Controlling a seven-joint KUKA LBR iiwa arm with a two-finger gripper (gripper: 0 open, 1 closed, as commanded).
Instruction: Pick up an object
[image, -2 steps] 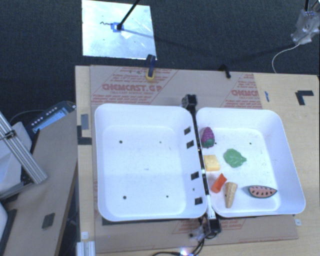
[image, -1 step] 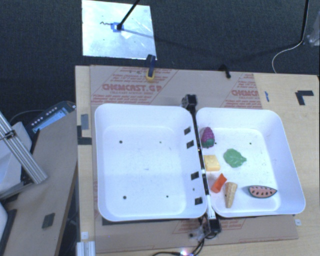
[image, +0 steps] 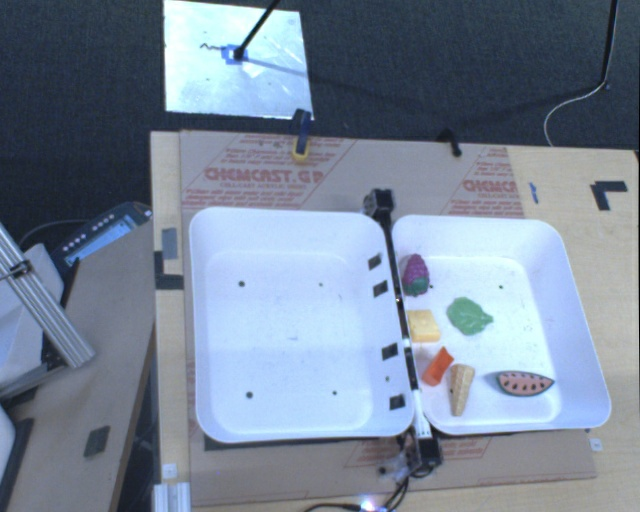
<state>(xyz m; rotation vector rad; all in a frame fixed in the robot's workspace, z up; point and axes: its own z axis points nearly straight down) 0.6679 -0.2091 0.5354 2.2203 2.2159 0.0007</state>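
Here, six toys (image: 468, 315) in right bin (image: 575, 290)

Rig hardware only. Ribbed silver aluminium rail (image: 42, 312), slanting, off the bench's (image: 560, 170) left edge. Grey handset (image: 103, 231) with a blue strip and a row of small buttons, near the bench's far left corner. Thin white cable (image: 578, 100) looping on the dark floor past the far right corner. Black cable (image: 612, 35) running down just above it.
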